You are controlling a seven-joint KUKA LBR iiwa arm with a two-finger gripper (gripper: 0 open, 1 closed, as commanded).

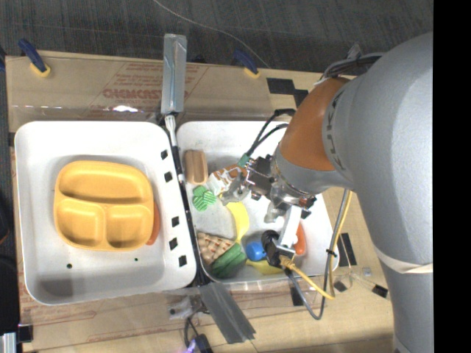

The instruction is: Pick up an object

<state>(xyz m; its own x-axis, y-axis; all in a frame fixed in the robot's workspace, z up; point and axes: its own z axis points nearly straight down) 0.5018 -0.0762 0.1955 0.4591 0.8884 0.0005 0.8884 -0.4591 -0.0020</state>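
A: Where is the arm?
B: The gripper [234,187] sits low in the right bin [221,134], among toy foods: a green ridged piece [203,197], a yellow piece [238,218] and a tan block [195,166].
A: Its grip?
B: Open or closed cannot be told.

The table [103,328] carries a cardboard sheet [88,79] clipped by blue clamps [34,57]; the white left bin [29,197] and right bin [221,137] sit side by side.
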